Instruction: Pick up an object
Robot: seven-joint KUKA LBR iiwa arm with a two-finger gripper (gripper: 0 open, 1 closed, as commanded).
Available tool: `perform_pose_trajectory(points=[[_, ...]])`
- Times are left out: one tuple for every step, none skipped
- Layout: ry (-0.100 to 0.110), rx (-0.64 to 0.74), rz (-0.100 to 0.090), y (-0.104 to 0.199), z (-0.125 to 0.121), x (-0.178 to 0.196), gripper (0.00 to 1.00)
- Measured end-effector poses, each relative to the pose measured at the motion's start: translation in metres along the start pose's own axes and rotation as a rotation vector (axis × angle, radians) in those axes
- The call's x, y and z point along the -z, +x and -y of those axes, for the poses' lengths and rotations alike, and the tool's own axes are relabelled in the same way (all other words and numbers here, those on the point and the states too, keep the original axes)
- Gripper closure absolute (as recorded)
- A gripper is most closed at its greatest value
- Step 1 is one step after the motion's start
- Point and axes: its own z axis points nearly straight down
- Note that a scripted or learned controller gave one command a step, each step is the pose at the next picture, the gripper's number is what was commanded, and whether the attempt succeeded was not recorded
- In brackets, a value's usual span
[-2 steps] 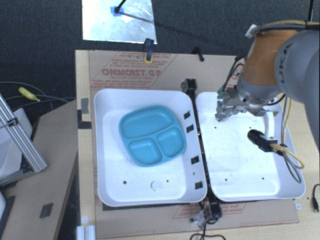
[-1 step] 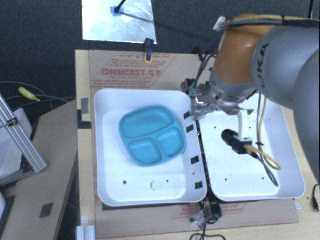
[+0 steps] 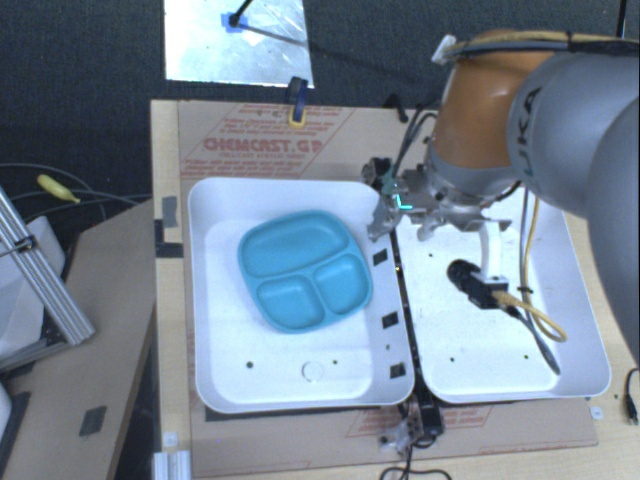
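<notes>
blue tray (image 3: pixel 303 283) in left bin (image 3: pixel 225 373)

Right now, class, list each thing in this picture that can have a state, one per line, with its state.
Blue plate: lying flat in the left bin, open side up, compartments bare.
Arm: reaching in over the right bin.
Tool: above the divide between the bins, holding nothing visible.

A light-blue plate (image 3: pixel 303 282) with 3 compartments lies flat in the left bin's (image 3: pixel 215 368) middle.

Divided plate (image 3: pixel 303 270) lies in the left bin (image 3: pixel 215 268) — right bin (image 3: pixel 570 338) beside it
</notes>
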Motion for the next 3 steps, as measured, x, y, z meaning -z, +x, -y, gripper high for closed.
perform_pose_trajectory(points=[[-0.011, 0.007, -0.003, 0.039, 0.006, 0.104, 0.00], [-0.005, 0.007, -0.003, 0.080, 0.018, 0.154, 0.00], [-0.007, 0.007, -0.005, 0.091, 0.097, 0.243, 0.00]])
